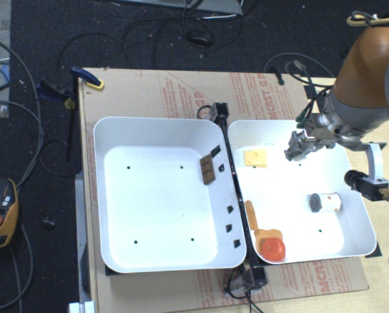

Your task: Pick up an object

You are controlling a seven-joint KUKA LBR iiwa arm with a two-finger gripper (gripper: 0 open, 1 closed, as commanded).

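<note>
In the right bin (351, 253) lie a yellow cheese-like wedge (255, 158) near the back left, a small white and grey cylinder (325, 203) toward the right, and a red tomato (272, 248) with an orange piece (250, 214) at the front left corner. A brown chocolate-bar block (207, 169) rests against the right wall of the left bin (116, 135). My gripper (297, 147) hangs over the back of the right bin, to the right of the yellow wedge and apart from it. Nothing shows between its fingers.
The bins sit on a cardboard-covered bench (181, 90). Black clips (232, 217) line the wall between the bins. Cables run across the dark floor behind the bench, and a blue and yellow clamp (87, 78) sits at the bench's back left corner.
</note>
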